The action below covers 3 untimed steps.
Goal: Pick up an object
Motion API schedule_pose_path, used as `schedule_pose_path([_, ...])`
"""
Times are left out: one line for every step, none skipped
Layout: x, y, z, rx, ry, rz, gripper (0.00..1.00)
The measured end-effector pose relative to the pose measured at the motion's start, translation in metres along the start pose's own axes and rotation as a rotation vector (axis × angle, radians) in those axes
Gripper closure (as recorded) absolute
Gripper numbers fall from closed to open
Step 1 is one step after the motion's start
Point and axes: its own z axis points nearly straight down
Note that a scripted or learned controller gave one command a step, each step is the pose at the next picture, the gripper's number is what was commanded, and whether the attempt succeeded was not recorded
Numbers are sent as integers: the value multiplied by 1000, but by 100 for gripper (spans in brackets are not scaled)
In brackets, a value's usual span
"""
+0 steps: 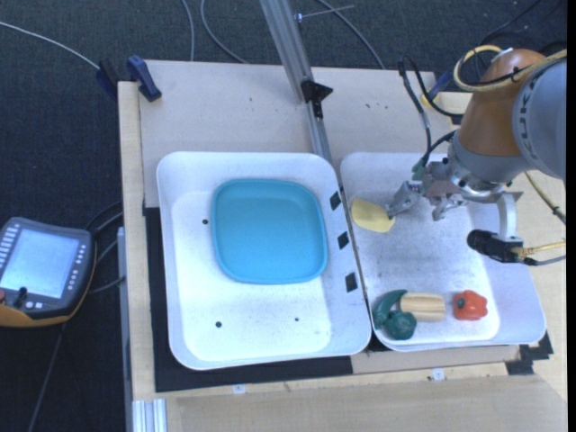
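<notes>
**Two bins, four small objects, and a claw at the yellow piece**

Two shallow white bins sit side by side on the bench. The left bin (180, 268) carries a turquoise square plate (268, 229). Everything else is placed here by reference to the right bin (441, 268).

At that bin's left wall, in its upper half, lies a pale yellow object (372, 215). The gripper (397, 204) reaches toward it from the bin's upper middle, and its tip appears to touch the object's right edge. Whether the claw is spread or pinched cannot be told at this angle, nor whether it grasps anything.

Along the right bin's near edge three things lie in a row: a dark green object (394, 314) at the left corner, a tan cylinder (423, 307) touching it, and a red-orange piece (469, 305) just beside that, toward the right.

The arm's orange band (495, 106) hangs above the bin's far right corner.

A handheld control pendant (40, 268) lies on the dark floor, well apart from both bins, beyond the left one.
</notes>
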Motion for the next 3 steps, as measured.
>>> schedule_pose_path([-1, 2, -14, -6, -1, 0, 100])
schedule_pose_path([-8, 7, -72, -11, -2, 1, 100])
schedule_pose_path([-2, 13, -119, -10, -1, 0, 100])
